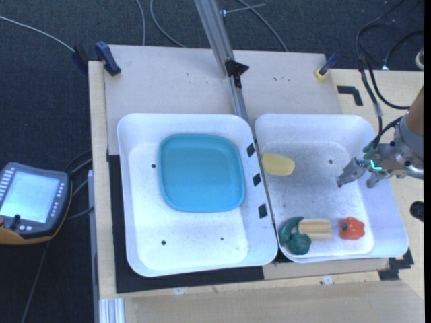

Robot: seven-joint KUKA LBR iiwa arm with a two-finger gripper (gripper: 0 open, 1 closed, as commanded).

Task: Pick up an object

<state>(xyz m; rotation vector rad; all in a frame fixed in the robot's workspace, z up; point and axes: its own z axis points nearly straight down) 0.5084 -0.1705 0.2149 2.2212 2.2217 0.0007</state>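
The right bin [269, 128] holds a yellow piece [278, 164] near its left wall. Along its front edge lie a green pepper-like toy [294, 236], a tan block [315, 228] and a small red-orange toy [351, 228]. My gripper [359, 177] hovers over the right side of this bin, above and slightly right of the red-orange toy. Its fingers [347, 174] stand open with nothing between them.
The left bin [138, 180] carries a square blue plate [202, 172]. A metal pole [219, 36] slants down to the gap between the bins. A teach pendant [30, 200] lies off the bench at the left. Cables run across the floor at the back.
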